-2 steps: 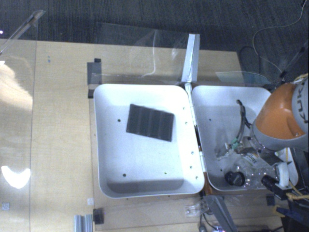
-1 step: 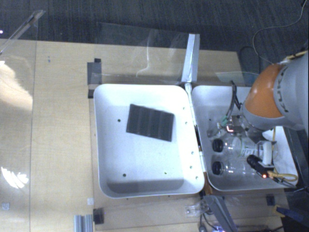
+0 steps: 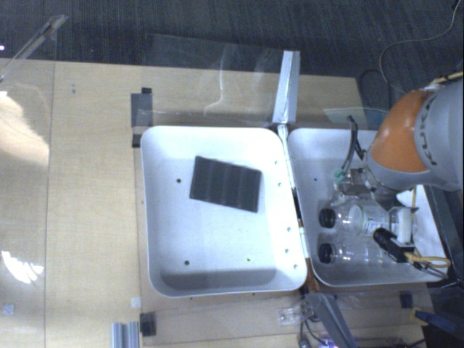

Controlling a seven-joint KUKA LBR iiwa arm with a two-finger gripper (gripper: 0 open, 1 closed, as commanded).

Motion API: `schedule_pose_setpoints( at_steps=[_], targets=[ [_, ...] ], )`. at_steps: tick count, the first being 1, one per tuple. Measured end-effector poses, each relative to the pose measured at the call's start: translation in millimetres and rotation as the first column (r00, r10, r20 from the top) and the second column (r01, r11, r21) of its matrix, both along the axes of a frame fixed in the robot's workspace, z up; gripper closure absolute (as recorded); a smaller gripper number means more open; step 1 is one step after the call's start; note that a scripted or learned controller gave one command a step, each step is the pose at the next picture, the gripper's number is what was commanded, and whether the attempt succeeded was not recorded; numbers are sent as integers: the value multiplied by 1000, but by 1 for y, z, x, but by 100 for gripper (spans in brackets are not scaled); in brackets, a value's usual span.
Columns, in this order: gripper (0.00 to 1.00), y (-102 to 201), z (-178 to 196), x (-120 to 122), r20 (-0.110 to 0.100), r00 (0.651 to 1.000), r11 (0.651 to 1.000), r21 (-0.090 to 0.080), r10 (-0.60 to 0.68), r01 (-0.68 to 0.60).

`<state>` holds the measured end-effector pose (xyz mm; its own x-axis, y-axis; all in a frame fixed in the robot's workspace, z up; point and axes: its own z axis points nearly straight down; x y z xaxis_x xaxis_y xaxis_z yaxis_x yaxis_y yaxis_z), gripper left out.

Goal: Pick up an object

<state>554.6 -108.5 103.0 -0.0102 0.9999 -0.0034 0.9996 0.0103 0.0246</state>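
Two clear plastic bottles with black caps lie on their sides in the right bin (image 3: 312, 158). The upper bottle (image 3: 357, 218) has its cap pointing left, and the lower bottle (image 3: 354, 254) lies just in front of it near the bin's front wall. My gripper (image 3: 349, 193) hangs low over the right bin, right above the upper bottle's far side; whether it touches the bottle cannot be made out. A flat black ribbed pad (image 3: 225, 183) lies in the left bin (image 3: 217, 281), toward its back.
The grey arm with its orange band (image 3: 401, 133) covers the right bin's back right part. A metal post (image 3: 286, 85) stands behind the divider between the bins. Wooden bench top (image 3: 72, 194) stretches to the left.
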Motion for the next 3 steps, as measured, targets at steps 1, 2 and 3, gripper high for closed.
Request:
schedule_pose_setpoints(
  at_steps=[1, 2, 3],
  targets=[
    [0, 0, 0, 0, 0, 1000, 1000, 0, 0, 0],
    [0, 17, -14, 42, -13, 981, 981, 0, 193, -193],
    [0, 1, -4, 38, -19, 998, 998, 2, -67, 67]
  ],
)
